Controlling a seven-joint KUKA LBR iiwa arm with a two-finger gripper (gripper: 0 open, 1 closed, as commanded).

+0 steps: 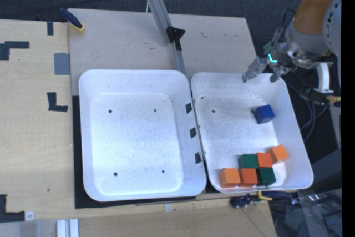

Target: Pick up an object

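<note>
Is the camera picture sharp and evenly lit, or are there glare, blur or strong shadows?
Camera view: soft even light, with no hard shadows; the white bins look bright but keep their specks; the blue block and orange blocks are slightly soft-edged; the end effector is a little blurred, with a small cyan glow near it.

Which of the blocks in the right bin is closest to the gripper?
The blue block. It sits alone in the middle of the right bin, just below the gripper, while the orange and green blocks cluster at the near edge.
</note>
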